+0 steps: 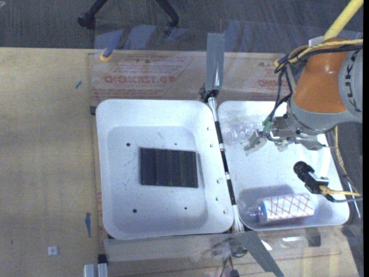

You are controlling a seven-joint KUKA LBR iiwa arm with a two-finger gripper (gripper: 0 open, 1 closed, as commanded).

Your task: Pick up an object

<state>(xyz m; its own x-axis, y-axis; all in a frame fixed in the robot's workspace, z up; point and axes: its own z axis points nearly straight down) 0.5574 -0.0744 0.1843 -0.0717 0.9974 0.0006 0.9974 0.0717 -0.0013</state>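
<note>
Clear plastic, crumpled and almost see-through, makes up the bottle [233, 130], which lies in the right bin [271, 169] at its far left corner, close to the wall shared with the left bin [115, 154]. It is hard to make out against the white floor. Only faint grey creases and a few glints mark its outline, and I cannot tell which end bears the cap.

The gripper [253, 143] hangs over the same bin at the bottle's right end, tilted down toward the left. It is right at the bottle's edge, but whether they touch cannot be told. Nor can I tell whether the gripper is open or closed, or whether it has hold of anything. Its pale metal parts blur into the bin behind them. The arm [323, 91] comes in from the right, its orange band above the bin's far right corner.

A pack [285, 206] lies in the near part of the right bin, well apart from the gripper. It has a red lattice print on white and a blue end toward the left, and sits inside a cloudy clear wrap. It lies lengthwise along the near wall, slightly slanted.

In the left bin a dark slab [169, 167] lies flat near the middle of the floor. It is rectangular with ribs running across it, and its edges are square to the bin walls. Both bins rest on a pale wooden bench [46, 154].
</note>
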